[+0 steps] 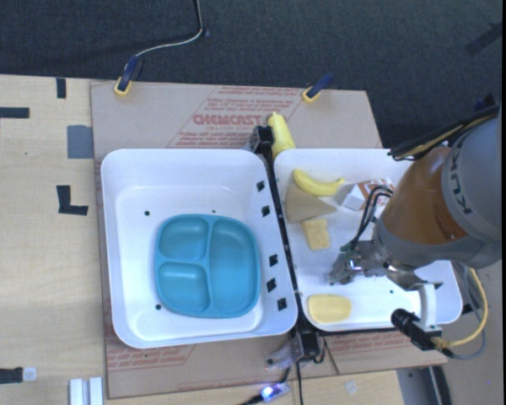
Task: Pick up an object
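The grey two-finger gripper (341, 270) hangs over the right shallow white bin (354, 317); the bulky arm hides its grip, so I cannot tell.

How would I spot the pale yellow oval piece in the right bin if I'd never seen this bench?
Start at the right bin, the one the grey arm reaches into. Go to its front edge, nearest the camera, close to the divider between the bins. The oval piece lies flat there, alone; it is rounded and smooth, unlike the square sponge-like block and the curved banana farther back.
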{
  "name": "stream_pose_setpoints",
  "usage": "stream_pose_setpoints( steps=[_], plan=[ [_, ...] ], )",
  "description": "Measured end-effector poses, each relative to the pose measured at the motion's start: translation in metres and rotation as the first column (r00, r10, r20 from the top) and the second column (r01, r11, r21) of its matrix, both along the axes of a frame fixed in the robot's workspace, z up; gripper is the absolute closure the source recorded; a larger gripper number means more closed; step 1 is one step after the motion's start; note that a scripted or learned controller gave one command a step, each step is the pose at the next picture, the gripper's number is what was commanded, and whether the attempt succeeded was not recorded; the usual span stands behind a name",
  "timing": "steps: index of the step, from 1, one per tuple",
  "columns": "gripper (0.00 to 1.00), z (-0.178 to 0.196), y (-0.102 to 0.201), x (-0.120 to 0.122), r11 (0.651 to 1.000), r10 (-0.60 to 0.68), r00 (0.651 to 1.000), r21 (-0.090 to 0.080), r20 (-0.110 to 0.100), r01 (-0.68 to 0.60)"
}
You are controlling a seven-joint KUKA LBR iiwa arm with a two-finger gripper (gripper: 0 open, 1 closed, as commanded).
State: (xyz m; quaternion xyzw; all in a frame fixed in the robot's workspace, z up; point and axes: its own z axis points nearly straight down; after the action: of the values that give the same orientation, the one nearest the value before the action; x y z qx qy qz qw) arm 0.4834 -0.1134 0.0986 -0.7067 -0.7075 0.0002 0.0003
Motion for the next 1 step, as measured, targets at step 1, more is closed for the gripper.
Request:
stream_pose_setpoints(
  steps=[1],
  plan=[
    [1.0, 0.0907, 0.1028, 0.035, 1.0, 0.013, 1.0, 0.004, 0.009, -0.013]
  ],
)
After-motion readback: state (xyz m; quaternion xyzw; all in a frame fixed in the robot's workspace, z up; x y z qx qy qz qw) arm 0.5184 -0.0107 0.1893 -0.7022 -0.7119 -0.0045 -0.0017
